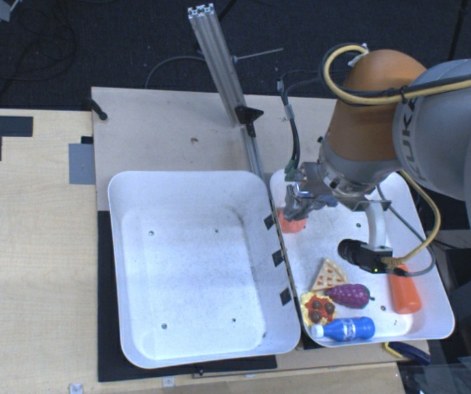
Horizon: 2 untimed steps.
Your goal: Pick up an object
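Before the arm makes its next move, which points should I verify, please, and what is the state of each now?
1. The end effector is over the right bin: ok.
2. A target lies directly below it, the red object: ok.
3. The red object is gripped: cannot tell.
4. The target is apart from the purple toy, blue bottle and orange piece: ok.
5. There is room between the target and the bin's left wall: not ok, it lies close to the wall.
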{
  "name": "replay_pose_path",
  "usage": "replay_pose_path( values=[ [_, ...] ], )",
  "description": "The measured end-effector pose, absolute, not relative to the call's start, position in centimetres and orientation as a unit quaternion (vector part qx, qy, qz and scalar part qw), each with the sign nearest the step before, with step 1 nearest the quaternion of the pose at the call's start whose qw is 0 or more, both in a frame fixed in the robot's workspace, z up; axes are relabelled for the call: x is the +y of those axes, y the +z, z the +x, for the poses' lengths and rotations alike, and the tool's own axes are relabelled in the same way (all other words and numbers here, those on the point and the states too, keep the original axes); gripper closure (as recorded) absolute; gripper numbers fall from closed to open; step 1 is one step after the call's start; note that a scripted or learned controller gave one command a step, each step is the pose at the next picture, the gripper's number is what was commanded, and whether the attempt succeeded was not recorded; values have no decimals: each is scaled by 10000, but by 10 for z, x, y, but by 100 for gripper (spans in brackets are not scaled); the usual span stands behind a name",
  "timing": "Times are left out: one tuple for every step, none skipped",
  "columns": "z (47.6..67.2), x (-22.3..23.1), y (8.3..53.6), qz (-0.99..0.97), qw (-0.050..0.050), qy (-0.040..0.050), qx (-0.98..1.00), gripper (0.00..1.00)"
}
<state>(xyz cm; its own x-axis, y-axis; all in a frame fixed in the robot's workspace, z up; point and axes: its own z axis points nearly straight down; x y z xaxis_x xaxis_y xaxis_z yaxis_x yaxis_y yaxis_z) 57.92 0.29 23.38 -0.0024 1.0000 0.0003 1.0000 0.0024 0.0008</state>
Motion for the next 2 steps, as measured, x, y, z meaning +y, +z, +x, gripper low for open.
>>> replay_pose_path(
  values=[
    [562,50,223,7062,-6,-3,7080,100],
    [544,88,231,7064,1,0,7078,100]
  ],
)
